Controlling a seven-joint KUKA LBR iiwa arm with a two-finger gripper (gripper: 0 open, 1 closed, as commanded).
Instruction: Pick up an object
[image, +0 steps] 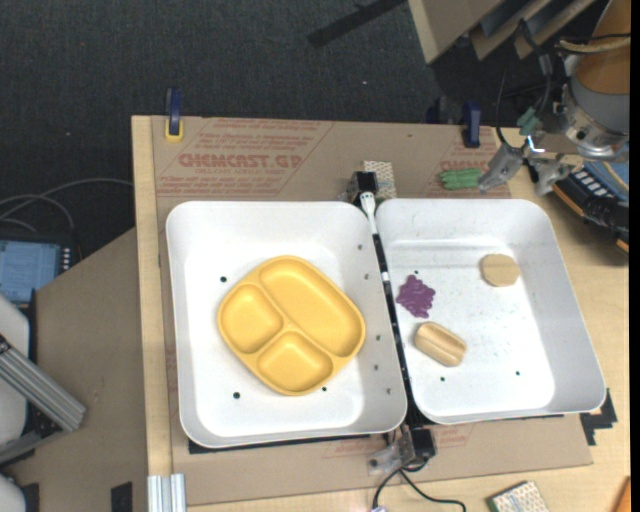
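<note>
The right bin (560, 390) holds three small things: a purple bunch of grapes (415, 295) near its left wall, a tan oblong roll (440, 343) just below the grapes, and a round tan biscuit-like piece (499, 270) further back. A yellow three-compartment plate (290, 325) lies in the left bin (190, 300). My gripper (520, 168) hangs over the back right corner of the right bin, beyond its rim. Its two grey fingers stand apart with nothing between them, well away from all three items.
A small green object (462, 179) lies on the cardboard bench top just behind the right bin, next to my gripper. A black clip (365, 186) sits where the two bins meet at the back. Blue clamps (175, 110) hold the board's far edge.
</note>
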